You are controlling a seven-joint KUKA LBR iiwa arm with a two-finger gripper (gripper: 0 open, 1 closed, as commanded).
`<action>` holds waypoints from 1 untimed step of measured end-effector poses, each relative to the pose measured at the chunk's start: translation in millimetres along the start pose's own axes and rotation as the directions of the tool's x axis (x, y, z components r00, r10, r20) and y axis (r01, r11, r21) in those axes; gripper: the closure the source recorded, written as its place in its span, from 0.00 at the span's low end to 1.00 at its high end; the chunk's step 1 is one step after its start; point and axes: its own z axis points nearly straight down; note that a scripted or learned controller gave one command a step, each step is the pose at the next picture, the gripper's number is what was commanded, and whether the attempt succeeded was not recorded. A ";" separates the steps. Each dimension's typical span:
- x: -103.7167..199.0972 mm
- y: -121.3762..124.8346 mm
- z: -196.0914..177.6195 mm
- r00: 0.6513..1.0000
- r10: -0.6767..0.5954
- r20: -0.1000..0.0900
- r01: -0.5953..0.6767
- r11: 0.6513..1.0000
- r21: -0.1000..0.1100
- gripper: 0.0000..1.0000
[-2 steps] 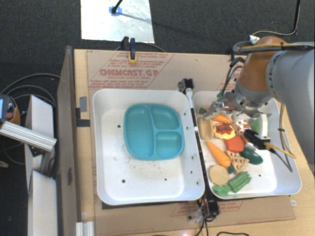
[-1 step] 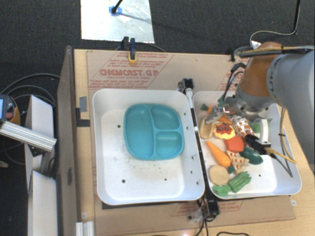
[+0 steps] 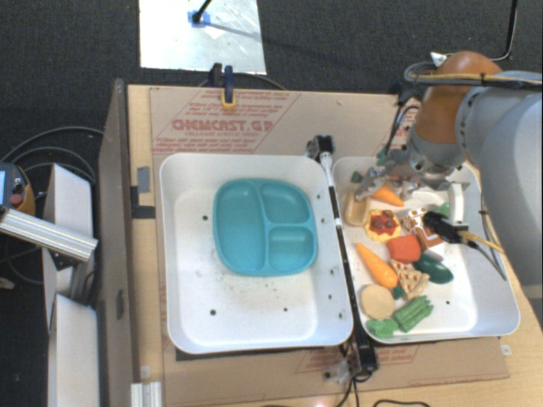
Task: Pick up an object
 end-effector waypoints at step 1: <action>16.0 -17.6 -0.4 1.000 0.005 0.009 -0.005 1.000 -0.023 0.00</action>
